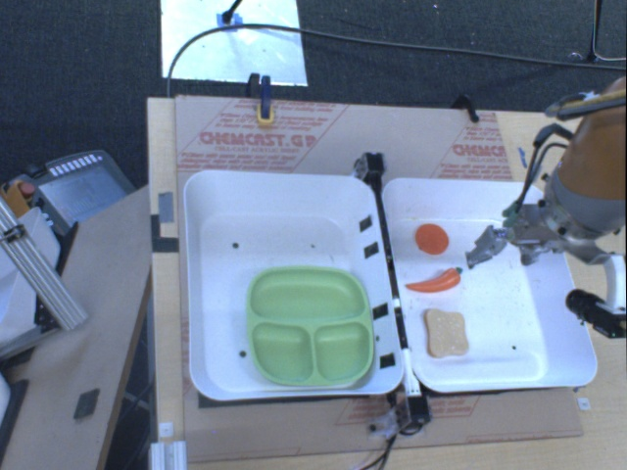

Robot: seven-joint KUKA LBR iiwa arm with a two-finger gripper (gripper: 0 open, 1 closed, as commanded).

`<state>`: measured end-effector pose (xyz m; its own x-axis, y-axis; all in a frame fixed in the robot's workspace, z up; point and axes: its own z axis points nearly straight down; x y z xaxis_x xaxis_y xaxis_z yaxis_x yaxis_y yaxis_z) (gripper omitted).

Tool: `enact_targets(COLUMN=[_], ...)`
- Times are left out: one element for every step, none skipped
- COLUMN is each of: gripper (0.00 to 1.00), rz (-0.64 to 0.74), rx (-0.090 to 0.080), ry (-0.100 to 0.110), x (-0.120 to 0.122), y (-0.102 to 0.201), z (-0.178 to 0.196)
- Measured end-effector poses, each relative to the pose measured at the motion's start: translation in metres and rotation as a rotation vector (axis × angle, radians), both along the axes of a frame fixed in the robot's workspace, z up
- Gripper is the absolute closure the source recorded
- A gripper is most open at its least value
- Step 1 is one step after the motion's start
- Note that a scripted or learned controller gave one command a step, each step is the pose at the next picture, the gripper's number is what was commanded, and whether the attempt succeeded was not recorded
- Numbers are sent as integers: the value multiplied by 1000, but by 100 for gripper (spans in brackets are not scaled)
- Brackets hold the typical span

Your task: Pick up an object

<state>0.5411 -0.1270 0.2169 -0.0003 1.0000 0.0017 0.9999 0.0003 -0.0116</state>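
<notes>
Three small objects lie in the right bin (549, 360). A round orange-red slice (431, 238) sits toward the back left. An orange-red chili pepper (434, 282) lies just in front of it. A tan piece of toast (447, 332) rests nearer the front. My gripper (482, 249) reaches in from the right and hangs over the bin just right of the pepper's green-tipped end and of the round slice. Nothing shows in its grasp.
The left bin (225, 223) holds a green divided plate (312, 326) at its front. A black-clipped divider (384, 282) runs between the bins. The arm's orange band (596, 155) and a black part (596, 311) stand over the right bin's right side.
</notes>
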Motion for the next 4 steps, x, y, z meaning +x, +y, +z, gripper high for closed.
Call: enact_targets(gripper=[0,0,0,0], rz=[3,1,1,1], rx=[-2,-1,-1,-2], ry=[-13,-10,-8,-12], x=[3,-3,-2,-1], y=[0,-1,-1,-1], z=[7,-54,-116,-133])
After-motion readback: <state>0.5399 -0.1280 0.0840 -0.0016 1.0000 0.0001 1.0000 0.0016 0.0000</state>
